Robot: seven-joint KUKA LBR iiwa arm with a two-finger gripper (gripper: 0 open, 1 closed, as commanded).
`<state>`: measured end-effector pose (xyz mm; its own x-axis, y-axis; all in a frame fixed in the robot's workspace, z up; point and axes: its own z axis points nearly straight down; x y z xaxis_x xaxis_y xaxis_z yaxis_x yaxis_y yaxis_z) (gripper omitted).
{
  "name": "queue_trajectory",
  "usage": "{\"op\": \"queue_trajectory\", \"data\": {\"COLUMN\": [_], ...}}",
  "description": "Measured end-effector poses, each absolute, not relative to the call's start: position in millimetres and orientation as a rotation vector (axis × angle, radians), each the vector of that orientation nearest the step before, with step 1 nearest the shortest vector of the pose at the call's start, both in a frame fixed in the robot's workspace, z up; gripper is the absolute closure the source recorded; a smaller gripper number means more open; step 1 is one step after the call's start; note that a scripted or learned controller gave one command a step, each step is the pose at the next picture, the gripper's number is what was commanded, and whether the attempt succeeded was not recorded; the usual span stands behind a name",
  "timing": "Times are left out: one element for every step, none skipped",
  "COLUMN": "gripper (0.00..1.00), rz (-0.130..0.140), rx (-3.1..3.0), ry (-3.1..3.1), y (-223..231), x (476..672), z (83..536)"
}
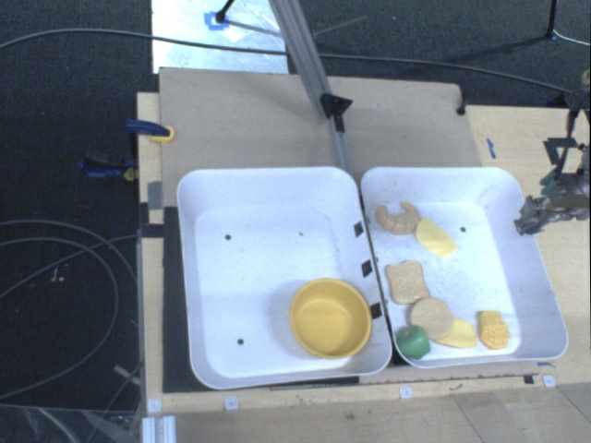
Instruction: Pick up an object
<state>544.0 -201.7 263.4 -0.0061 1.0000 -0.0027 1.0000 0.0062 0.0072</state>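
Gripper [536, 218]: at right bin's [531, 275] right rim, finger state cannot be told. Left bin [208, 247]: one yellow bowl [330, 317]

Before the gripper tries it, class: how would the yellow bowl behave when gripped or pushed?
The yellow bowl looks like stiff, light plastic, so it should probably keep its shape. Its smooth rim may slip from the fingers. Sitting upright on the left bin floor, it would likely slide rather than tip.

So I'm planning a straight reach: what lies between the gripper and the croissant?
In the camera view, the gripper and the croissant are separated by bare white bin floor; the yellow lemon sits just below that line.
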Motion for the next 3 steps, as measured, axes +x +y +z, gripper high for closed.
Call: {"op": "queue_trajectory", "data": {"gripper": [1.00, 1.00, 1.00], "rz": [0.002, 0.003, 0.002], "rx": [2.211, 2.210, 2.211], "ry": [2.230, 2.231, 2.233], "y": [-156.9, -106.9, -57.3], "x": [533.2, 529.2, 517.5], "z": [259.4, 246.0, 247.4]}}
